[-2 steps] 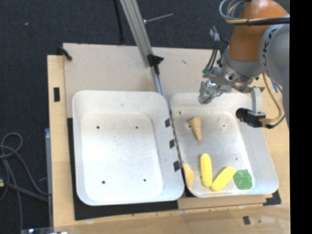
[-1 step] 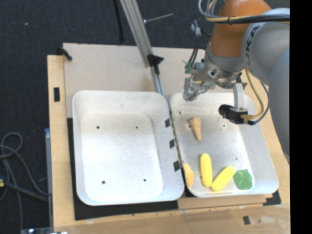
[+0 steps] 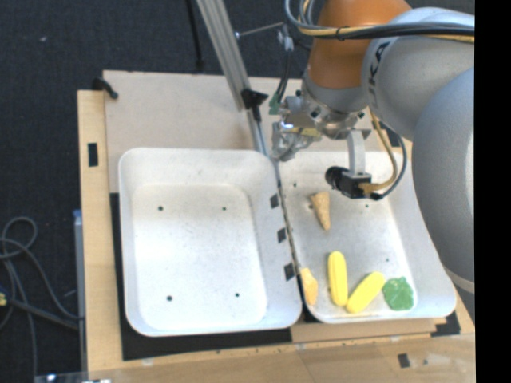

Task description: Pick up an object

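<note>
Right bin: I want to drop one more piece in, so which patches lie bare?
In the right bin, the mid floor between the cone and the yellow pieces lies bare. Its near edge is crowded: orange piece, two yellow pieces, green piece. The claw hangs over its far-left corner.

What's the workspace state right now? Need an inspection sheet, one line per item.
Surface: bench bearing left bin and right bin, side by side.
Job's things: all in right bin: tan cone near the middle; orange piece, two yellow pieces and green piece along the near edge.
Clutter: nothing seen.
Gripper: gripper at the far end of the divide between the bins, above the objects; nothing seen held.
Cables: cables looped at the wrist; more on floor, left.
Surroundings: dark floor; metal rail behind bins.
</note>
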